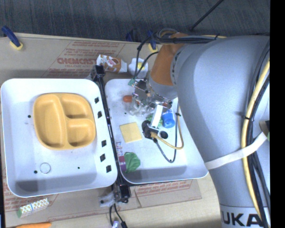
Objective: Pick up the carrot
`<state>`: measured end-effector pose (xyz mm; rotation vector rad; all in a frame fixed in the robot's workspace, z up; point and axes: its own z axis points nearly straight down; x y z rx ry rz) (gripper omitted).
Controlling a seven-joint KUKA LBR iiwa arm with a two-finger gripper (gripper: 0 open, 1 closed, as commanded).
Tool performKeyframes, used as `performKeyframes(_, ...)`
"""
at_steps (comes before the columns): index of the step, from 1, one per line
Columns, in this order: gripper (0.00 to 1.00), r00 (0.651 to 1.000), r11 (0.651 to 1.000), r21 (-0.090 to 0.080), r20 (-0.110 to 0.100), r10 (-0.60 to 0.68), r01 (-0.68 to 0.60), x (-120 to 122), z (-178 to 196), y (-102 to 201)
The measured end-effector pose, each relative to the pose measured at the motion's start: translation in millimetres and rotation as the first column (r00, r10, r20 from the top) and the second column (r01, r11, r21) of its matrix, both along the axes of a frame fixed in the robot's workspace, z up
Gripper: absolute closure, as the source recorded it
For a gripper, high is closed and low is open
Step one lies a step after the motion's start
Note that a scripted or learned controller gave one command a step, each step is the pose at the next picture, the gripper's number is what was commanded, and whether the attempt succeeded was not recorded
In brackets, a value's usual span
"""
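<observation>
The carrot [127, 99] is a small orange piece lying in the far part of the right bin [180, 167], close to its left wall. My gripper [138, 104] hangs low over that same far part of the bin, just to the right of the carrot and very near it. The grey arm with its orange band comes in from the right and covers much of the bin's right side. From this view I cannot make out whether the carrot touches the gripper.
A yellow cheese slice [131, 132] lies mid-bin, a green leafy toy [131, 161] at the near left corner, and a blue item [168, 120] beside the gripper's cables. The left bin [14, 127] holds a yellow divided plate [64, 120].
</observation>
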<state>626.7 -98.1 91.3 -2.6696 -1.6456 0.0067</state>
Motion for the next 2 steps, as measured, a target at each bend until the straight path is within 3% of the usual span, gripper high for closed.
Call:
performKeyframes(1, 1.00, 0.990, 0.990, -0.001, 0.002, -0.143, 0.143, -50.2, 117.4, 12.4)
performKeyframes(2, 0.00, 0.990, 0.990, -0.001, 0.001, -0.143, 0.143, -50.4, 117.0, 12.5)
